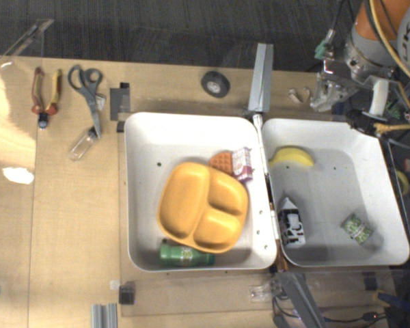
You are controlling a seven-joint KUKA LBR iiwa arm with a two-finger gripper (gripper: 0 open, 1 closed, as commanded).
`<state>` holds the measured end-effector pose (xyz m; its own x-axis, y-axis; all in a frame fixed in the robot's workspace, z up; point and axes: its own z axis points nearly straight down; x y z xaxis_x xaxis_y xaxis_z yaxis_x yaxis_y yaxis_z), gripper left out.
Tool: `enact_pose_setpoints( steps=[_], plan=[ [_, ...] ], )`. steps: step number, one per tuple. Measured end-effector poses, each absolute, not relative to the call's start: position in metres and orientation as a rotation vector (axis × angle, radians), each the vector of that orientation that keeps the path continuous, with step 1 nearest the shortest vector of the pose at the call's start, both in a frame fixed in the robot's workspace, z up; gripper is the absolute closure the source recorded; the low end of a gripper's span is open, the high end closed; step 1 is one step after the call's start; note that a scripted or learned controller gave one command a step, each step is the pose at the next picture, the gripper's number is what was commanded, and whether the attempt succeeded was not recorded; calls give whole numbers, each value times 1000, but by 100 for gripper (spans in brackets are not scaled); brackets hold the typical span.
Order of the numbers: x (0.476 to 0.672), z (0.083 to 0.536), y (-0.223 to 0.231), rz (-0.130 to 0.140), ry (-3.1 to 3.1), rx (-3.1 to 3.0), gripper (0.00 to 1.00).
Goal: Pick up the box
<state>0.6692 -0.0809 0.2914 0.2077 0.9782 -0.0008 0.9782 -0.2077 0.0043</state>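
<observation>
The bench (55,203) stretched wide and pale under the camera, and the two white bins sat side by side on it. The arm (389,12) hung at the top right, orange band showing, well back above the far rim of the right bin (389,203). Its gripper (331,91) was lost in cables and brackets there, and I couldn't tell whether the fingers were spread or pressed together; nothing showed between them.

In the left bin (140,183) the big yellow divided tray (203,206) took up most of the floor, tilted across the middle. A green bottle (186,254) lay on its side along the near wall, just under the tray's edge, and a waffle-looking piece (221,161) and a small wrapped packet (242,162) were tucked at the tray's far corner.

Now the target: the box (292,225), a small black-and-white carton, lay in the right bin hard against the wall shared with the left bin, toward the near side. From the gripper it sat toward the near edge of the bench and a little to the view's left, with its long axis running roughly far to near. By my reading, that wall was the problem, leaving little room for a finger on that side.

A banana (291,157) rested at the far left corner of the same bin, roughly between gripper and box, and a small green packet (357,228) lay well apart on the right.
</observation>
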Motion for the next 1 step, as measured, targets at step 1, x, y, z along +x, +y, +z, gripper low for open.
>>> enact_pose_setpoints(
  steps=[1],
  plan=[
    [637,298,-136,2,1603,2699,100]
  ],
)
